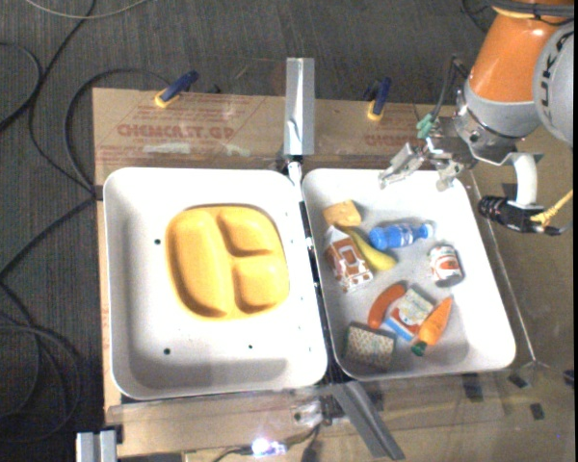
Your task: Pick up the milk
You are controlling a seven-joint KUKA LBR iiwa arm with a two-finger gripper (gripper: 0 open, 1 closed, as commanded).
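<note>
Grey arm (549, 75), orange band, metal tool (422, 165)

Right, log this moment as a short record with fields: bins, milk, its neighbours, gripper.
left bin: holds a yellow divided tray
right bin: holds the small items
milk carton: lying in the right bin's left part, not gripped
neighbours: banana touching its right side, blue bottle further right, can, carrot
gripper: open, above the right bin's far edge, holding nothing
</note>
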